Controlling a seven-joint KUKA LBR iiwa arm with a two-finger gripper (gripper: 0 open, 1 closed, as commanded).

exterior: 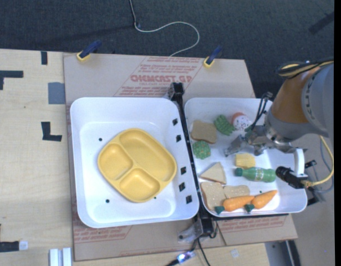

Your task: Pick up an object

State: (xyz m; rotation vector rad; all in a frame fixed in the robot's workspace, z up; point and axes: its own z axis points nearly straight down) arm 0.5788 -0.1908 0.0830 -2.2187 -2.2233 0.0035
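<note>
Camera view: left bin (81, 165) holds a yellow tray (137, 164); fingers (240, 143) state unclear.

The arm (303, 107) reaches in from the right, its pincer (235, 147) lowered and pointing leftward

A yellow tray (137, 164) lies in the white left bin (81, 148), while the white right bin (295, 204) holds tan bread (203, 131), orange carrots (249, 201), a green bottle (255, 174) and yellow cheese (245, 160).
</note>
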